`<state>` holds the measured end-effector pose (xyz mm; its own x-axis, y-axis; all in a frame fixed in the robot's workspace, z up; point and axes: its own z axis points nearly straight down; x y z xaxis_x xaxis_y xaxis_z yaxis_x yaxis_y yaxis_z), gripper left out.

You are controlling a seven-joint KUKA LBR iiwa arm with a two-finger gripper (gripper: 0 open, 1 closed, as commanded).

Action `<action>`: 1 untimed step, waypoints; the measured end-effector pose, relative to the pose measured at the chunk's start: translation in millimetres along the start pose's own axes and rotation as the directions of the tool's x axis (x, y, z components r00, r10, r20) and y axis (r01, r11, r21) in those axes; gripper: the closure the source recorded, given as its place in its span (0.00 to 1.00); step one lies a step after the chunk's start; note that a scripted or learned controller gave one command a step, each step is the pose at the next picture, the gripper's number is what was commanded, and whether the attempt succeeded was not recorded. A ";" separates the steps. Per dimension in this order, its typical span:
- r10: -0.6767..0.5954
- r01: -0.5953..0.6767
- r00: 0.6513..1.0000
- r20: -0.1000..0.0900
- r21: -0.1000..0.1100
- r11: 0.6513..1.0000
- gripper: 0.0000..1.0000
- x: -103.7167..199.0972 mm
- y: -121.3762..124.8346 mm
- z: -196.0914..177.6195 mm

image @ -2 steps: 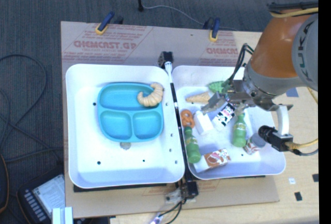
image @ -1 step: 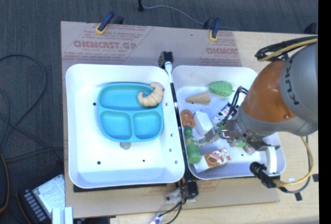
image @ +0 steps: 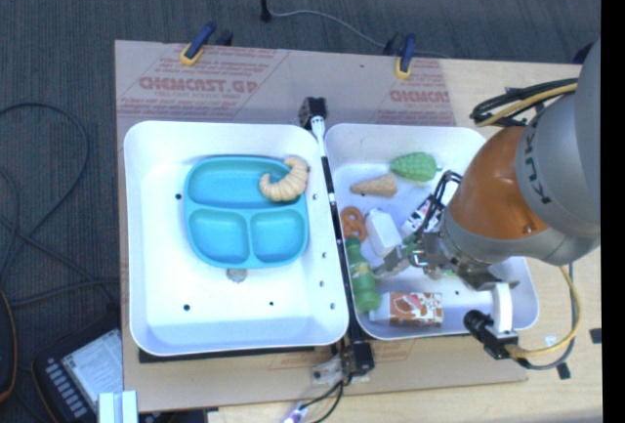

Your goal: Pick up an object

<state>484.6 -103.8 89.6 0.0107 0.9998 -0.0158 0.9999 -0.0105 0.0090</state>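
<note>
We see 2 shallow, glossy white bins on the counter: the left bin carries a smooth blue 3-compartment tray with a ridged tan grub-like toy on its rim. The right bin holds a bumpy green leaf-shaped piece, a tan cone, a pretzel, a green bottle and an orange carton. The arm bends down from the right, its end effector low beside a white block; we cannot tell how it is set.

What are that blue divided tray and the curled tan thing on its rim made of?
The blue divided tray looks like moulded plastic: one even colour, rounded compartment edges, a soft sheen. The curled tan thing seems to be a plastic or rubber toy, perhaps a croissant or grub, with ridged segments and a matte surface; the view is too coarse to be sure.
</note>
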 end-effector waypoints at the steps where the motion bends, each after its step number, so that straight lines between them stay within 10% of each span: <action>1: -0.003 0.003 1.000 -0.007 0.000 1.000 1.00 3.8 1.1 -9.0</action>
<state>485.7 -99.8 98.5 0.0072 0.9999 -0.0087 0.9999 -0.0072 0.0086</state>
